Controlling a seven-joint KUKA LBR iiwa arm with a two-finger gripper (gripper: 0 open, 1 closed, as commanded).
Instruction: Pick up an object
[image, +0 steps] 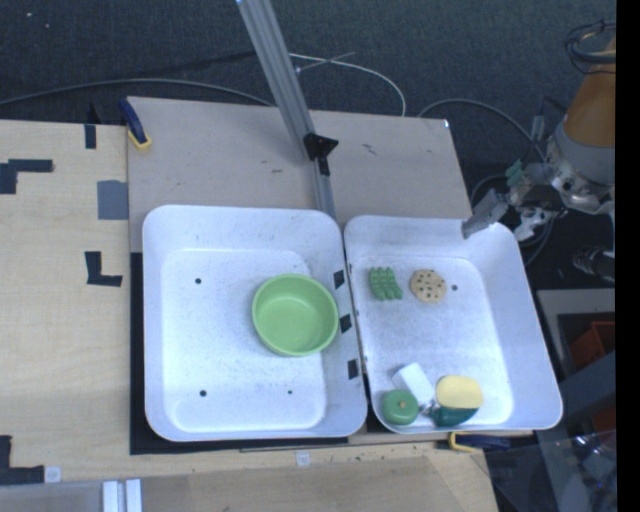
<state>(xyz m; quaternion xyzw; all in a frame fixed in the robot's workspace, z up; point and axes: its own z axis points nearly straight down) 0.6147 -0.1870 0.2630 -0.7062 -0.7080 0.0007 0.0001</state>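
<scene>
The left bin (170, 330) carries a single green bowl (294, 315), sitting upright a little toward the bin's inner edge, next to the seam where the two bins meet. Its open side faces up, so a finger could drop inside the rim.

The right bin (500, 330) carries the smaller pieces. Near its far left corner lies a ridged green piece (384, 283), and just beside it, apart from it, a round biscuit-like disc with dark specks (428, 286). Both lie flat with bare floor around them, which probably makes them the easier picks. Along the near edge a cluster crowds together: a round green piece (400, 407), a small white block (414, 381), and a yellow piece resting on something dark teal (459, 393), touching or nearly so.

The gripper (492, 212) hovers by the right bin's far right corner, above the rim; it grips nothing, and how wide it stands I cannot tell.
</scene>
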